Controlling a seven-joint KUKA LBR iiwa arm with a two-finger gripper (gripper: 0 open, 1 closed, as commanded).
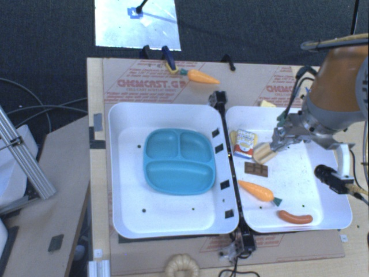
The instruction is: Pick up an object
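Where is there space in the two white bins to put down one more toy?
Bare floor rings the blue plate in the left bin, widest along its front. In the right bin, a patch lies open between the chocolate bar, the sausage and the right wall. Crowded: the snack packet, chocolate and carrot near the divider, under the gripper.

Both white bins (128, 212) look like smooth, faintly glossy plastic, as does the blue divided plate (179, 160) at frame centre. The bench board (151, 83) beneath is matt brown, cardboard-like, with red print. A shiny foil-like sheet (135, 16) lies at upper left. The sausage (295, 217) and carrots (256, 190) have a smooth plastic sheen; the arm's orange band (345, 77) looks satin
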